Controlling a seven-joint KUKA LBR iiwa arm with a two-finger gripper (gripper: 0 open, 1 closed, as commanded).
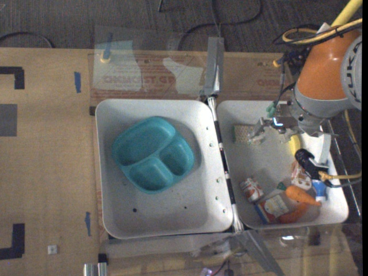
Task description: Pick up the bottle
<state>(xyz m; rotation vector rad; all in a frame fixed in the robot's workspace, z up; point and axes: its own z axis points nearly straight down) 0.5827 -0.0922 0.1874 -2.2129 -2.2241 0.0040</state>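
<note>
Camera view: pincer (pixel 275 121) hangs over right bin (pixel 247 211), upper part, holding nothing; finger state can't tell. Bottle (pixel 303 195), orange, lies in clutter at lower right corner. Approach step; next needs shifting over it, descending.

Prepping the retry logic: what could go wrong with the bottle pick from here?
1. Clutter: the items are packed together in the right bin's near corner, so the tool may grab or knock a neighbour.
2. They lie close to the bin walls, leaving little room to descend.
3. Which item is the bottle is unclear.
</note>
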